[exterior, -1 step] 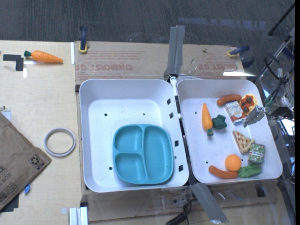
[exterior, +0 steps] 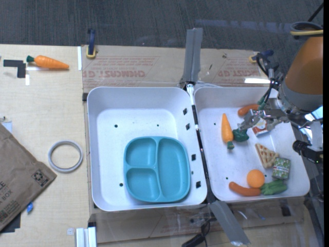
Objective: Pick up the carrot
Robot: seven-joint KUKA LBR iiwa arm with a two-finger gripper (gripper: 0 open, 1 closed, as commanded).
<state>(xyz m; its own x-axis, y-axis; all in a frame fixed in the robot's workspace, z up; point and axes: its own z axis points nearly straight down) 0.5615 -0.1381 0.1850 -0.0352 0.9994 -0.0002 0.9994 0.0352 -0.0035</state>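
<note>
Found the carrot (exterior: pixel 226 128) in the right bin (exterior: pixel 216 163), close to the bin's left wall, with the pointed end toward the far side and the green top toward the near side. Saw the claw (exterior: pixel 255 119) just to the right of the carrot, low over the same bin, at the end of the grey arm (exterior: pixel 303 81) with the orange band. Could not tell whether the claw was wide or narrow, and could not make out anything held in it. Noticed also, in the near part of the right bin, a toast wedge (exterior: pixel 266 155), a small green box (exterior: pixel 281 168), an orange ball (exterior: pixel 255 178) and a long reddish piece (exterior: pixel 242 189) touching the ball. Saw in the left bin (exterior: pixel 113 138) a teal divided plate (exterior: pixel 157 169). Found on the desk (exterior: pixel 41 112), well apart from both bins, a second carrot (exterior: pixel 49 62), a tape ring (exterior: pixel 65 155) and a cardboard box (exterior: pixel 20 179).
</note>
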